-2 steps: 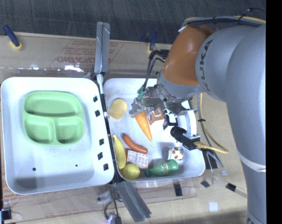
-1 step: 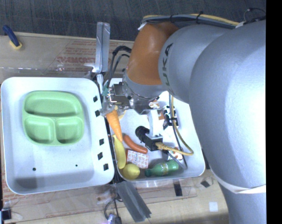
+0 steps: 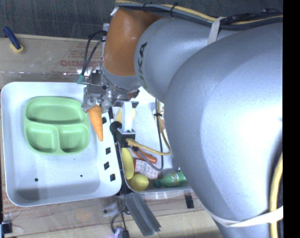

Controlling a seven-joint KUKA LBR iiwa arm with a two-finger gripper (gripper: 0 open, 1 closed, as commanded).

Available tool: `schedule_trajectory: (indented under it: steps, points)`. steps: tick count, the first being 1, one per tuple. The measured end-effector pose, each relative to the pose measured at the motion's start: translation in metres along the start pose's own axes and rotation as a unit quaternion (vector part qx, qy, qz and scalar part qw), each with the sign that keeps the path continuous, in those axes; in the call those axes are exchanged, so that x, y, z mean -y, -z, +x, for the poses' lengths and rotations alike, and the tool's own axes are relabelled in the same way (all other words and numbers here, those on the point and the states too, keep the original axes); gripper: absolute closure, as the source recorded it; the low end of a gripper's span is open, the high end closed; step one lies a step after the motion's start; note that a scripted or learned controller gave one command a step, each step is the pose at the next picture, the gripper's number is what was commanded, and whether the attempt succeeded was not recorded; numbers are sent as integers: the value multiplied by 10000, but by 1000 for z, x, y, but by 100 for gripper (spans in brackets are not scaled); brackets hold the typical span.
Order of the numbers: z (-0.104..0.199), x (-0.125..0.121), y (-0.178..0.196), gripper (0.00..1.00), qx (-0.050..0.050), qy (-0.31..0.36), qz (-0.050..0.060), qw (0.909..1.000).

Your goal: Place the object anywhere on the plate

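A green plate (image 3: 55,124) with three compartments lies in the left white bin (image 3: 21,182), toward its far left. An orange carrot (image 3: 95,123) hangs point-down just off the plate's right edge, over the bin floor. Its top sits between the fingers of my gripper (image 3: 92,104), which is shut on it. The grey arm with its orange band (image 3: 122,38) comes in from the right and hides most of the right bin.
The right bin (image 3: 140,195) holds several toy foods: a yellow banana (image 3: 127,161), a lemon (image 3: 139,182), a green bottle (image 3: 170,180) and a small packet (image 3: 147,170). The divider (image 3: 108,157) between the bins carries black marks. A blue clamp (image 3: 13,38) sits at the bench's far left corner.
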State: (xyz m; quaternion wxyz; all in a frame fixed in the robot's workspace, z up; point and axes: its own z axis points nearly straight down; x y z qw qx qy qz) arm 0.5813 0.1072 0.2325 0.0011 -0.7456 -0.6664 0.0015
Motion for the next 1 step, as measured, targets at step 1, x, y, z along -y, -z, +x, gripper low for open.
schedule_trajectory:
  steps: [1]
  points:
    - [0, 0, 0, 0, 0, -1, 2, 10000]
